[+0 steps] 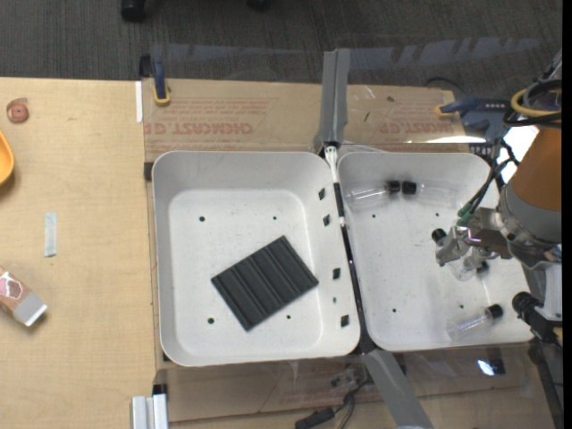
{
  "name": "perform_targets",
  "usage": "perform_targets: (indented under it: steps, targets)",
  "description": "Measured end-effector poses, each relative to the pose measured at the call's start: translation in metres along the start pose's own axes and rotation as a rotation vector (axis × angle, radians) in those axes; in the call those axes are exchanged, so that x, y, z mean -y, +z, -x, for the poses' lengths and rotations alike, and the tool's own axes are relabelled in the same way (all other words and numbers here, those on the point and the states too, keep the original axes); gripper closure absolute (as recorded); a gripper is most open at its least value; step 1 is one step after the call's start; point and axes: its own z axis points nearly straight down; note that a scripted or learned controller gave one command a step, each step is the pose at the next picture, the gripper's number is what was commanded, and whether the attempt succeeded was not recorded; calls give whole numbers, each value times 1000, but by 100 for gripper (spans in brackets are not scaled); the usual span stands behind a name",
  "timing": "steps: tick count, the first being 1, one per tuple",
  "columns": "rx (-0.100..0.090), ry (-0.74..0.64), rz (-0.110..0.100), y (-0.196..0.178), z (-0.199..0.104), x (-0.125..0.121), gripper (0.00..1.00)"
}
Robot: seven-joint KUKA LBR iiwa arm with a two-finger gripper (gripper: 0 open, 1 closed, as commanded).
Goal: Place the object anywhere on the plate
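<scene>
A dark grey ribbed plate [264, 282] lies tilted on the floor of the left bin [179, 239]. In the right bin [402, 329] lie two clear tubes with black caps: one [398, 188] near the back wall, another [474, 320] near the front right corner. My gripper [453, 248] hangs low over the right side of the right bin, between the two tubes. A small clear thing [463, 269] shows just under it; I cannot tell whether it is touched or held.
The arm, grey with an orange band [543, 177], comes in over the right bin's right edge with cables. A grey divider bar [334, 105] runs between the bins at the back. Small items lie on the wooden bench [71, 150] far left.
</scene>
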Motion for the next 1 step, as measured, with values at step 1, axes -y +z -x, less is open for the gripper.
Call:
perform_targets:
  steps: [1]
  targets:
    - [1,-37,-2,-24,-78,-27,100]
